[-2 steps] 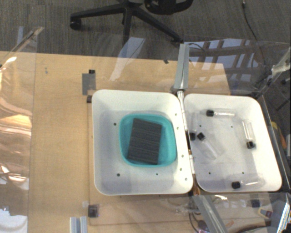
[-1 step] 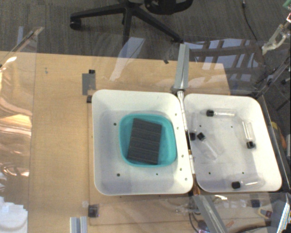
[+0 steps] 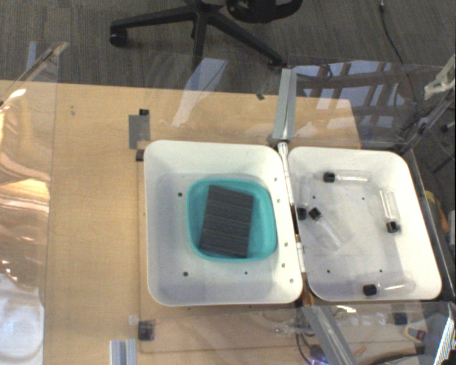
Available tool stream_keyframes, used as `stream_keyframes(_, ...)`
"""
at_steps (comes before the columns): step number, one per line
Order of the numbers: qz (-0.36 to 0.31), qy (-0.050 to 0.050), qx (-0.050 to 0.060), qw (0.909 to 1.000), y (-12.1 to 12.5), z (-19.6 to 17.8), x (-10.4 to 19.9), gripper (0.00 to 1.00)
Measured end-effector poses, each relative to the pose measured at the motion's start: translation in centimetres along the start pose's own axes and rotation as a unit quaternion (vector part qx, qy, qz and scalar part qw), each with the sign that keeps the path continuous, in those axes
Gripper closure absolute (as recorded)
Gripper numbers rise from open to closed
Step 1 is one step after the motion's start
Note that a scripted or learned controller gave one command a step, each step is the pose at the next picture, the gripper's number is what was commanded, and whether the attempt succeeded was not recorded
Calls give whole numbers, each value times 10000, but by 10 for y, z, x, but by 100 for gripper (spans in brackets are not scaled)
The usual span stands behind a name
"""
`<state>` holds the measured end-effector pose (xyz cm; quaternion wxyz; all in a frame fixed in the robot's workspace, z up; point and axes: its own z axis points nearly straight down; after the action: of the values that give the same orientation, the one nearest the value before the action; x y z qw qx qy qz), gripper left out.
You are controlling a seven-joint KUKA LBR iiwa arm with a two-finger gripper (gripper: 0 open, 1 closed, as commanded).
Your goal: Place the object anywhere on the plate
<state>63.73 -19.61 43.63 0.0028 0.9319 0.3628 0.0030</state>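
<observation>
A dark ribbed block (image 3: 227,221) is seen lying on the teal plate (image 3: 266,232) in the left bin (image 3: 164,214), frame centre.

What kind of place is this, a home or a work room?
Probably a robotics lab or workshop. A wooden bench bears two white bins, fenced by clear panels, an office chair base stands on grey carpet, and loose cables hang at the bench's front.

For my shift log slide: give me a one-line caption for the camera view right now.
Dark grey ribbed block resting on the teal plate in the left white bin.
</observation>
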Motion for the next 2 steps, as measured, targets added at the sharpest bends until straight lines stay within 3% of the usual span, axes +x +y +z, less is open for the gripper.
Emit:
stream_keyframes(1, 669, 7, -10, 9978, 14, 0, 15, 0)
stream_keyframes(2, 1226, 1, 2, 9925, -6, 0, -19, 0)
